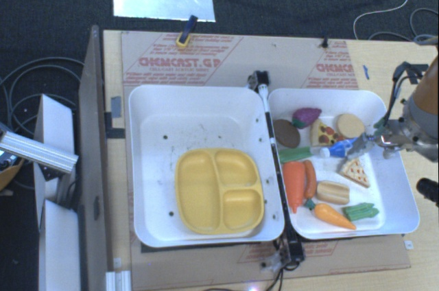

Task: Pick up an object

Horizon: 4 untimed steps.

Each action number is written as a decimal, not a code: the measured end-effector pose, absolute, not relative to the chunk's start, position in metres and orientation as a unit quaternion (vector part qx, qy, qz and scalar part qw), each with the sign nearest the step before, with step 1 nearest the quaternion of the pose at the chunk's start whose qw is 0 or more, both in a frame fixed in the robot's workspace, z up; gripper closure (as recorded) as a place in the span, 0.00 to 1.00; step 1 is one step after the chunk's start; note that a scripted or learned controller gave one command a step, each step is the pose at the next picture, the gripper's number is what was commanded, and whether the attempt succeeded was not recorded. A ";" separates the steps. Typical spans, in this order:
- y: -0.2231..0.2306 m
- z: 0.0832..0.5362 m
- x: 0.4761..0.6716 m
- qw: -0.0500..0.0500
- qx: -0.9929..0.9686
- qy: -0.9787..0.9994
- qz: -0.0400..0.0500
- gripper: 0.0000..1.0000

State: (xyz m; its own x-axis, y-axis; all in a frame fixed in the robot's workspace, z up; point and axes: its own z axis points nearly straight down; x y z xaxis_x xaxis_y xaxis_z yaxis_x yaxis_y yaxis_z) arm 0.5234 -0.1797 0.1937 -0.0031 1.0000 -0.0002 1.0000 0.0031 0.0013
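The right bin (401,211) holds several toy foods. Among them are a purple eggplant (306,117), a brown oval piece (287,134), a round tan biscuit (350,125), a pizza wedge (355,173), a big carrot (293,183), a small carrot (329,215), a bread roll (333,192) and a green pod (361,211). A blue and white object (341,147) lies mid-bin. My gripper (381,141) comes in over the bin's right side, just right of that blue object. Nothing is visibly held.
The left bin (158,118) holds a yellow divided plate (219,190). A black clip (259,80) sits at the top of the divider between the bins. Cardboard (206,56) lies under both bins. Cables run on the floor at the left and upper right.
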 end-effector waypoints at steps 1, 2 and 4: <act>-0.143 0.092 0.605 0.002 0.703 0.711 0.002 0.00; -0.119 0.083 0.657 -0.015 0.702 0.712 -0.015 0.00; -0.092 0.097 0.670 0.003 0.705 0.710 0.002 1.00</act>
